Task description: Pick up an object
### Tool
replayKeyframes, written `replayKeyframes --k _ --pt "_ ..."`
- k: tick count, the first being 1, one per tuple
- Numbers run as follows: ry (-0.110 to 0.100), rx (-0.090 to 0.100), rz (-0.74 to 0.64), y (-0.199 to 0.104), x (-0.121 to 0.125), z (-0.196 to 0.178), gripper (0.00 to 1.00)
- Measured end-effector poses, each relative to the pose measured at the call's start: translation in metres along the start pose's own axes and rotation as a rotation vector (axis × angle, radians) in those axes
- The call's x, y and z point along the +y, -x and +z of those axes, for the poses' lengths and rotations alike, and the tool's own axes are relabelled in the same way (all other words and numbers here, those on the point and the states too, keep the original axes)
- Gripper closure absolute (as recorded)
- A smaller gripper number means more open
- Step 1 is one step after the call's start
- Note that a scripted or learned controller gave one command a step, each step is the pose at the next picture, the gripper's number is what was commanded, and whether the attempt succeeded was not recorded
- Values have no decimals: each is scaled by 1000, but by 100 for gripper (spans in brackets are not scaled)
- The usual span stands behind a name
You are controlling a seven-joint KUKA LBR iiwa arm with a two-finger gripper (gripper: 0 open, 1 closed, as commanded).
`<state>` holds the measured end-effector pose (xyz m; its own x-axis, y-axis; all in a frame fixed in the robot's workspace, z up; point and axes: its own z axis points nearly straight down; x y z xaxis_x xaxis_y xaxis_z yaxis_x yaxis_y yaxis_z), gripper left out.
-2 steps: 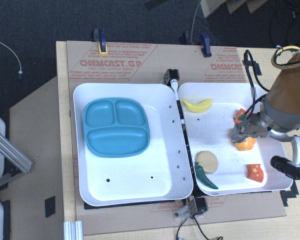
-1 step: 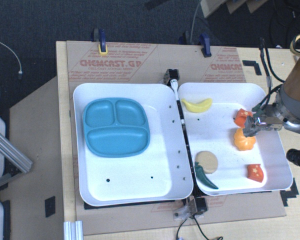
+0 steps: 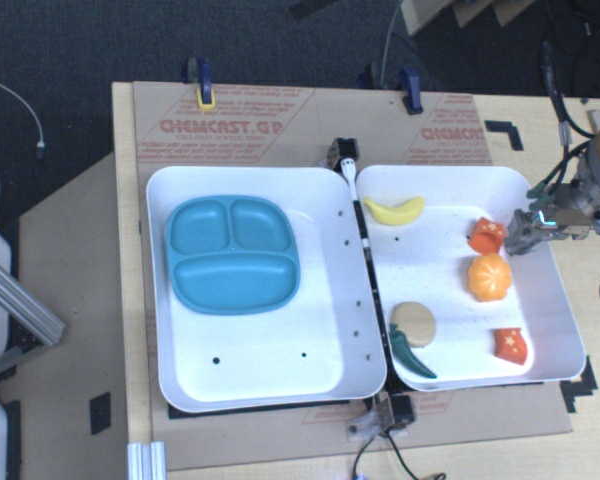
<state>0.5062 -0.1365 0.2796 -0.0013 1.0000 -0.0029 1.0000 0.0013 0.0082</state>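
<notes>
Objects for picking lying in the right bin. Gripper at that bin's right wall, near its far corner, just beside a small red-orange piece; fingers too blurred and small to tell whether released or clenched, and nothing seen between them. Just toward the camera from the red-orange piece, an orange fruit. Nearer the front rim, a red strawberry-like piece. Toward the far left of the same bin, a yellow banana. At its near left, a tan round piece touching a dark green pepper. In the left bin, a blue divided plate. Both bins side by side on a brown-sheeted worktop.
</notes>
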Motion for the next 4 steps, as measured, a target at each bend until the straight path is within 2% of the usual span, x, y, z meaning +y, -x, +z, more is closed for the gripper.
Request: replayKeyframes --k 1,3,4 --pt "-10 4 -4 -49 23 21 100" --pt "-4 3 -5 -147 66 20 100" --pt "-7 4 -4 -196 76 35 100"
